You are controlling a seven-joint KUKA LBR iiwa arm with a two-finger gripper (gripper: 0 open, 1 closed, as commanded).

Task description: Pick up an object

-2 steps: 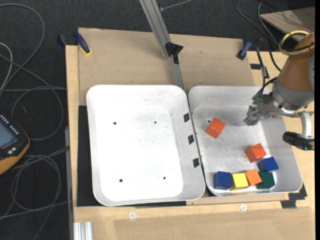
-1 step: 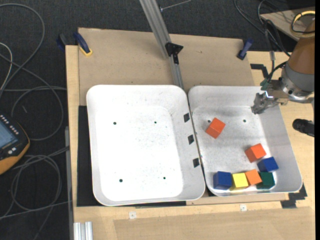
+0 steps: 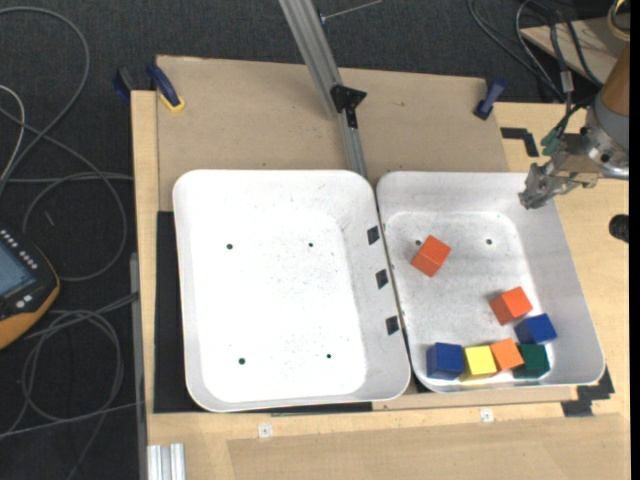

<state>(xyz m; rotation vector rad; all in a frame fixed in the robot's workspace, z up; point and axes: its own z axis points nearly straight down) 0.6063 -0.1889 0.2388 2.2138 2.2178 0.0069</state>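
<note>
Camera view: tool [image 3: 537,190] over right bin's [image 3: 570,258] far corner, grip state unclear, 2 orange cubes [image 3: 431,255] below

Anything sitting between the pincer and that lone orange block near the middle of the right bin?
Nothing: in the camera view, only bare white bin floor and rim separate the pincer from the orange cube.
</note>
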